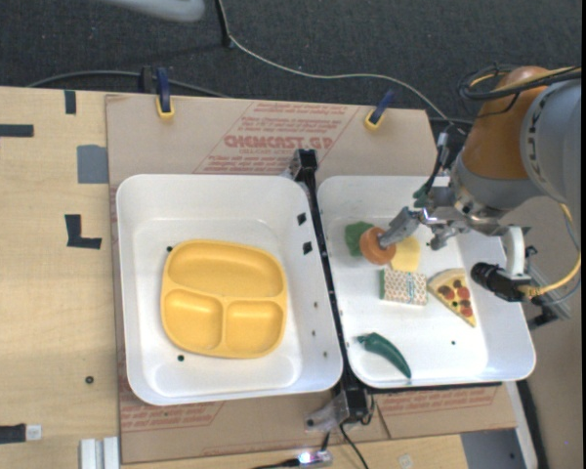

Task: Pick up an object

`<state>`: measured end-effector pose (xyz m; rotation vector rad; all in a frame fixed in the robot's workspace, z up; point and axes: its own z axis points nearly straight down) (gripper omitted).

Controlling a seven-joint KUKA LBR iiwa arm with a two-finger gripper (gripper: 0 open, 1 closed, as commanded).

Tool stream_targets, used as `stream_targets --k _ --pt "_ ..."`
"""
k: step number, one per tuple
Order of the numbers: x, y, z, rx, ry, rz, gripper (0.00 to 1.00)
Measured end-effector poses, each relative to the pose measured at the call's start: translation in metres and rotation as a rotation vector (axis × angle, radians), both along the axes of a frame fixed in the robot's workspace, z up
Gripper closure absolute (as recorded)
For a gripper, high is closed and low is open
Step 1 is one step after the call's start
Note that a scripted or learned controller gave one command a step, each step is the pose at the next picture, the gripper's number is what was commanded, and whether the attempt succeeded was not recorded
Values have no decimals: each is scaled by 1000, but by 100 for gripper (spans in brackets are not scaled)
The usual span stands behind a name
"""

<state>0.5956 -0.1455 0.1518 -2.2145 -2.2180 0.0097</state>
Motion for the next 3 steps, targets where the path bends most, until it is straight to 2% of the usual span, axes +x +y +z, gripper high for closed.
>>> stream_targets --k 1,2,3 --pt "1 5 -46 0 -2 0 0" --pt "3 4 -63 0 -11 0 0" --pt "7 8 -51 6 -18 3 100"
